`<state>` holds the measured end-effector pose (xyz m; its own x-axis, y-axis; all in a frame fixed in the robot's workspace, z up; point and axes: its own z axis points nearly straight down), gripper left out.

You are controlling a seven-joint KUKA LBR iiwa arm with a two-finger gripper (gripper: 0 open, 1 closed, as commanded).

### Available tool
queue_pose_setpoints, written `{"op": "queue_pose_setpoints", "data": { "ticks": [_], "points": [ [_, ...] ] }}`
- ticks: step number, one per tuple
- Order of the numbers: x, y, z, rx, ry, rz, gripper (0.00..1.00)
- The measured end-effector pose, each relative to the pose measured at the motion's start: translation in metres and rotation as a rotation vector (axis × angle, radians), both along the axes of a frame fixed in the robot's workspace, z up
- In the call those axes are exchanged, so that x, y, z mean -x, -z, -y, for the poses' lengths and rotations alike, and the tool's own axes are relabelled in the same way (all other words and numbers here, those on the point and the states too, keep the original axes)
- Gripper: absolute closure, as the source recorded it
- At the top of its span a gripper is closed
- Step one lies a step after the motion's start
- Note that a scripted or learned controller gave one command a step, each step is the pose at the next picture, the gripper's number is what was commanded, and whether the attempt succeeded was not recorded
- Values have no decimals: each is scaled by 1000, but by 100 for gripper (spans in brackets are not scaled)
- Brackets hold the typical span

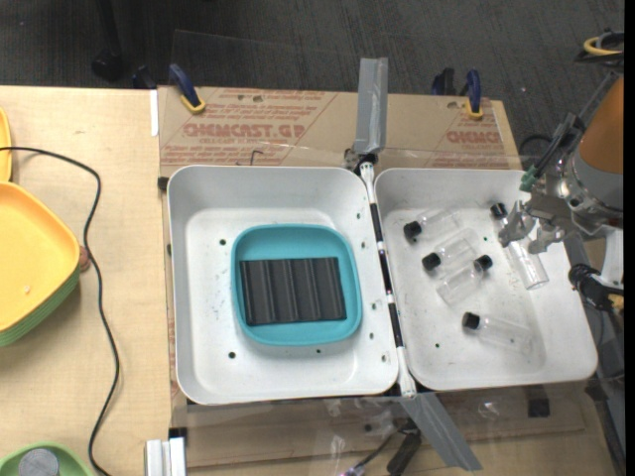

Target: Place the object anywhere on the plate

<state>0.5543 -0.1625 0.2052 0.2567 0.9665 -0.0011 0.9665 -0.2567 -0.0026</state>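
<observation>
A teal plate (295,245) with a dark ridged middle lies in the left white bin (198,266). Several clear vials with black caps lie in the right bin (437,365), among them one (494,327) near the front and one (451,253) in the middle. My gripper (526,238) hangs over the right bin's right side, below the grey wrist and orange band. A clear vial (530,266) sticks out downward from between its fingers, with its cap end hidden by them. The gripper is well to the right of the plate.
A metal divider (381,266) separates the two bins. Yellow dishes (30,266) and a black cable (99,296) lie on the wooden bench to the left. Clamps (186,87) hold cardboard behind the bins.
</observation>
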Motion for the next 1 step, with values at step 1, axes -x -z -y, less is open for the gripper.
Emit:
{"op": "queue_pose_setpoints", "data": {
  "ticks": [1],
  "points": [
    [0, 0, 0, 0, 0, 0, 0]
  ]
}}
